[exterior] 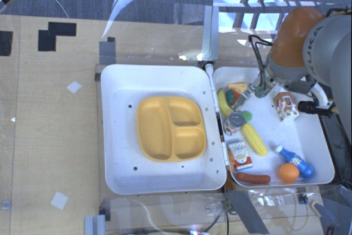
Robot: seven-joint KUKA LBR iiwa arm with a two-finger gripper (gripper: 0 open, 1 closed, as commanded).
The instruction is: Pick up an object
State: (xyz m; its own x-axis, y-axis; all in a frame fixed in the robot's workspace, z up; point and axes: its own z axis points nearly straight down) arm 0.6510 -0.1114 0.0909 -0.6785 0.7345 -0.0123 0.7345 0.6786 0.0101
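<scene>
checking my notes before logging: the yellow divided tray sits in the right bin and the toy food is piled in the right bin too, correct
Not quite. The camera view shows the yellow divided tray in the left bin, not the right. The toy food, such as the corn, is indeed in the right bin.

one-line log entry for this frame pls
phase: reaching | gripper: low in right bin, by banana | grasp: none seen | left bin: yellow tray
</scene>
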